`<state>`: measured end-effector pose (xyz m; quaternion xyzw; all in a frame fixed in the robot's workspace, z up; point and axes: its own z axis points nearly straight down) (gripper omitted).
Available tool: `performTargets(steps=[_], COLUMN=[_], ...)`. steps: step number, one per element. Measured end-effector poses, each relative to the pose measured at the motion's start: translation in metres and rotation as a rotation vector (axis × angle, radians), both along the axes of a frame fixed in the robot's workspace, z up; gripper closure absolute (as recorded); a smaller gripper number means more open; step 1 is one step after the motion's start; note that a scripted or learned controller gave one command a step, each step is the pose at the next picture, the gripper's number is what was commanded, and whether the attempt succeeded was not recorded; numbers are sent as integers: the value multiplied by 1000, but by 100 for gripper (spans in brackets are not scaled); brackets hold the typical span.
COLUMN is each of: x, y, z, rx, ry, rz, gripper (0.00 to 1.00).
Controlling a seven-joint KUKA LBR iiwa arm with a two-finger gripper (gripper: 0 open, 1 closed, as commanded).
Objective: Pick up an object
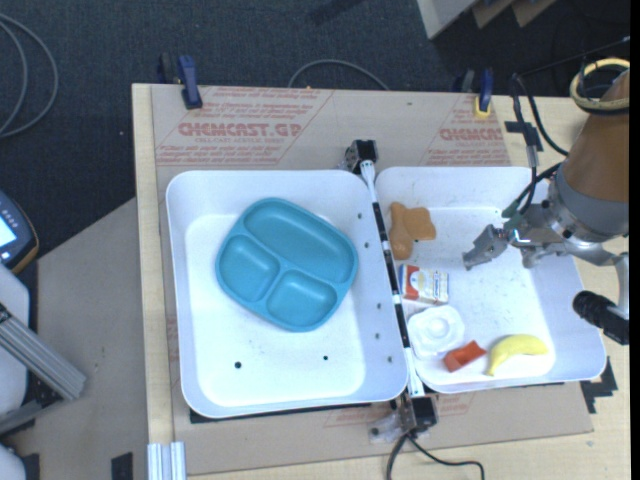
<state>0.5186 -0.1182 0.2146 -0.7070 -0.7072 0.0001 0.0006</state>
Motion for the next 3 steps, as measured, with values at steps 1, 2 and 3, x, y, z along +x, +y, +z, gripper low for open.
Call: performTargets(steps=[1,2,3], x=[10,12,50], y=[26,23,-63], z=[-132,-115,-51], rx=[3,-3,-9], ry=[-6,-15,-11], rz=[-1,-1,-6], gripper=[0,100,100])
